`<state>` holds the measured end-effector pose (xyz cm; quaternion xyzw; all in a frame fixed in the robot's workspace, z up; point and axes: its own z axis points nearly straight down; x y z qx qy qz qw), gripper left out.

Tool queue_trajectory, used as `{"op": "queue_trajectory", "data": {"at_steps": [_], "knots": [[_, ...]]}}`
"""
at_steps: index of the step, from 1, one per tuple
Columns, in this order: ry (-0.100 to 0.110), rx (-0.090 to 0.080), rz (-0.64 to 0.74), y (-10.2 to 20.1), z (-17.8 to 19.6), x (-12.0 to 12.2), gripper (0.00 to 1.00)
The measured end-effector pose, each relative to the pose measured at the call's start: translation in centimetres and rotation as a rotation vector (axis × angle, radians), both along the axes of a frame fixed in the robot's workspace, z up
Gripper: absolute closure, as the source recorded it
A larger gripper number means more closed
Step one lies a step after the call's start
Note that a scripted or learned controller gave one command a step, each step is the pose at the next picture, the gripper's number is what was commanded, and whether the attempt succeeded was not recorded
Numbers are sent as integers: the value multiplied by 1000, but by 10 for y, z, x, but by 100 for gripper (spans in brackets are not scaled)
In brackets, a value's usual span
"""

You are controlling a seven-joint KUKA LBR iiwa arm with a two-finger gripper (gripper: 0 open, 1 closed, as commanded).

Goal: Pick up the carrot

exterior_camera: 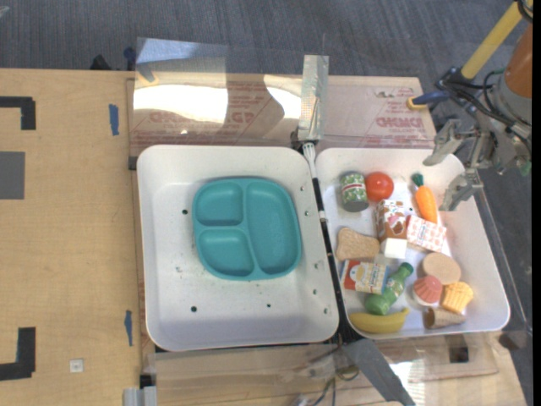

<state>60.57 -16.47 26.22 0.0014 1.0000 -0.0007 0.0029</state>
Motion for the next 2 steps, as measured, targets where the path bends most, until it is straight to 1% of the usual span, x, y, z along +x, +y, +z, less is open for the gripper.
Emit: {"op": "queue_trajectory", "data": {"at_steps": [1, 2], "knots": [[4, 1, 10, -36, -58, 54, 0], [0, 0, -12, -40, -168, 62, 0]]}}
